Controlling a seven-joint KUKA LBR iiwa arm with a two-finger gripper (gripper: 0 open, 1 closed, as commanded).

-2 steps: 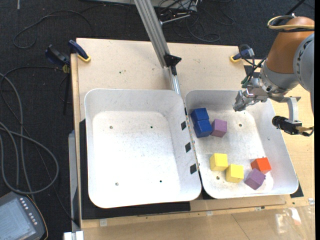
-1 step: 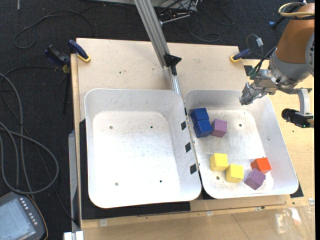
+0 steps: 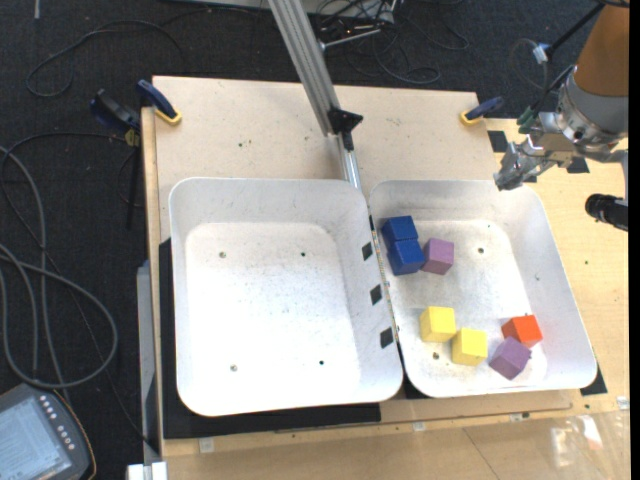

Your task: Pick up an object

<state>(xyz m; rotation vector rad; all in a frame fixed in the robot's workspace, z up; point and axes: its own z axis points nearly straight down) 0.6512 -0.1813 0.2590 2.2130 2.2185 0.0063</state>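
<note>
Above the far right corner of the right bin point(image 3: 560, 298) hangs the gripper point(image 3: 512, 176), small and dim against the bench; whether it is open or shut cannot be told, and nothing is seen in its hold. Left of it and nearer the camera, two blue blocks point(image 3: 402, 243) sit touching each other against the bin's inner wall, with a purple cube point(image 3: 438, 255) just beside them. Further toward the camera from the gripper lie a yellow cube point(image 3: 437, 323) and a second yellow cube point(image 3: 470, 345), close together, then an orange cube point(image 3: 522, 329) touching another purple block point(image 3: 511, 358) at the near rim. All lie well apart from the gripper, with bare bin floor between. The left bin point(image 3: 200, 268) sits far to the gripper's left. A slanted metal pole point(image 3: 305, 53) crosses the bench behind the bins, left of the gripper, its foot at the gap between them. An orange band point(image 3: 608, 53) marks the arm, which is cut off at the frame's edge. Blue-and-yellow clamps point(image 3: 158, 100) grip the board's far corners.
</note>
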